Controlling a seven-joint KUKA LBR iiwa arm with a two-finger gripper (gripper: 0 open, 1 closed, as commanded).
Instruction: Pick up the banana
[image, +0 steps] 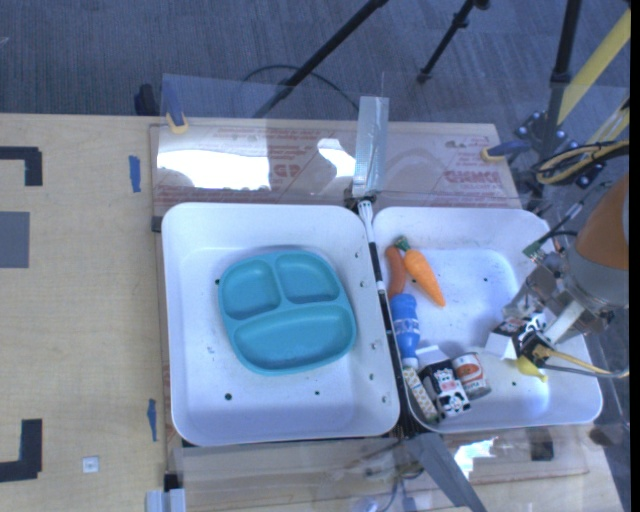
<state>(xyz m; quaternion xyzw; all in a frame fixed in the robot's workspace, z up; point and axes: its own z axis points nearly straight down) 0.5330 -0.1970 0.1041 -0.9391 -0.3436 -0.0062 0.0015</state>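
Blue plate in left bin; carrots, bottle, banana in right bin.

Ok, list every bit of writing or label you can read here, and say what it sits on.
None can be read.
Clear back panel: reddish printed lines, too blurred.
Blue bottle: label too small.
Small can: red and white label, print blurred.
Black and white carton: pattern, no legible words.

A blue divided plate lies in the left bin. The right bin holds two carrots, a blue bottle and a small can
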